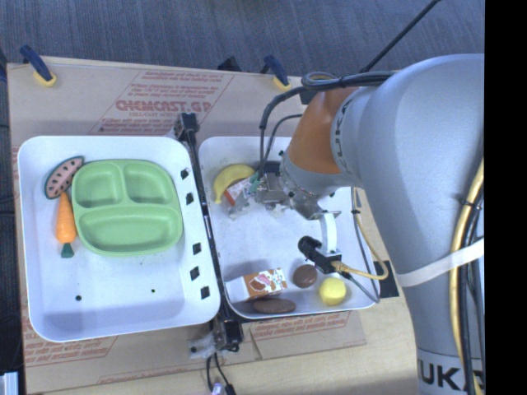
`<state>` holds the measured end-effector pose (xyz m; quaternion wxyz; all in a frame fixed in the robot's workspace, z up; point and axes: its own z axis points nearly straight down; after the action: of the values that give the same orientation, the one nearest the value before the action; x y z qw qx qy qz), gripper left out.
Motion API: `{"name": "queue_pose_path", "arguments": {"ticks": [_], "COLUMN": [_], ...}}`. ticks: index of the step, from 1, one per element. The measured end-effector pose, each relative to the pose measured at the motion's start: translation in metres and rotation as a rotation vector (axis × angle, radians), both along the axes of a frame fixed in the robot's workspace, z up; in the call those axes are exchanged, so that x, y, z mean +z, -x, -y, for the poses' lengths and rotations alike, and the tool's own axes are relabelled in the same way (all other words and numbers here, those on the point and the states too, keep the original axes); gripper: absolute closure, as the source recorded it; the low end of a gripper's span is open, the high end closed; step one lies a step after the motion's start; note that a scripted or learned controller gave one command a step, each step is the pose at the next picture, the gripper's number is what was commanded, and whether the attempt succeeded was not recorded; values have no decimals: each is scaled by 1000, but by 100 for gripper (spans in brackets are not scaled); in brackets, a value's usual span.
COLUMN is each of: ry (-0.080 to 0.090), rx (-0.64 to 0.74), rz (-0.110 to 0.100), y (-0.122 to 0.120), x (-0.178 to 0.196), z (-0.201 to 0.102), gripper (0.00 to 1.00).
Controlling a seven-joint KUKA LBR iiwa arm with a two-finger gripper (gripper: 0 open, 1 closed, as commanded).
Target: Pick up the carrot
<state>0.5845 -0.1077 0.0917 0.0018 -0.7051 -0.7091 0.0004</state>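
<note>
Snacks line the near wall of the right bin (362,290). My arm (395,138) bends over that bin from the right, my gripper (247,194) low beside a yellow banana (230,175) at its far left; whether it is parted, I cannot tell. Well left of that bin, the carrot (65,219) lies against the green tray (128,206).
</note>
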Motion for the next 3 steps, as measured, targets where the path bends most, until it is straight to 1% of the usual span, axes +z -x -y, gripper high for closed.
{"name": "queue_pose_path", "arguments": {"ticks": [1, 2, 3], "ry": [-1, 1, 2], "rx": [5, 0, -1], "rz": [-3, -3, 1], "y": [0, 69, 24], "x": [10, -1, 0], "z": [0, 13, 92], "gripper": [100, 100, 100]}}
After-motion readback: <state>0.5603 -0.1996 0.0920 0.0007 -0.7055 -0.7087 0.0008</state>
